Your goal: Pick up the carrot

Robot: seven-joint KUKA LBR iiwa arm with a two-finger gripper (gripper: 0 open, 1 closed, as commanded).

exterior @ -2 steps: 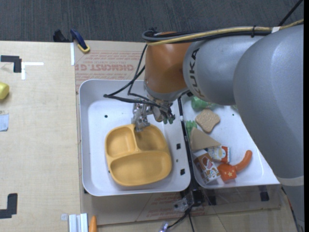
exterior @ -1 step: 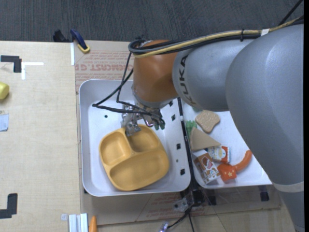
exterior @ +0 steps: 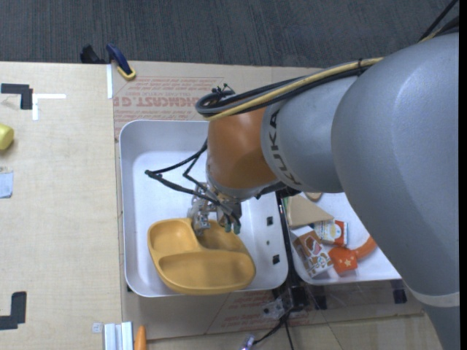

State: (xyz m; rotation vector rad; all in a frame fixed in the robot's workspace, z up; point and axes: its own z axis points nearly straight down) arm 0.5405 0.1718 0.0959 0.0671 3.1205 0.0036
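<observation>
Reaching in from the right, grey arm (exterior: 379, 137) with orange band fills much of the view and overhangs both bins. Reads "KUKA" in part on the wrist casing, letters running sideways, rest cut off by the curve. Shows red print on the cardboard sheet (exterior: 164, 102) under the bins, reversed and not legible (likely packing-box text).

Left bin (exterior: 131, 195): holds a yellow divided plate (exterior: 201, 261) pushed into the near corner, probably a distractor. Gripper (exterior: 215, 221) hangs right over the plate's far rim, nothing seen in its grasp; opening width cannot be told from this angle (too small, cluttered by cables).

Right bin (exterior: 350, 277): holds the carrot (exterior: 349, 257), lying flat near the front, just beside a printed snack packet (exterior: 314, 252), with a tan wedge (exterior: 306, 211) behind. Packet print too small to read.

Judging: gripper sits in the wrong bin for the task, well apart from the carrot; needs a move across the divider before any grasp. Packet crowding the carrot could foul a pinch.

Bench left edge: small yellow object (exterior: 4, 137), unrelated.
</observation>
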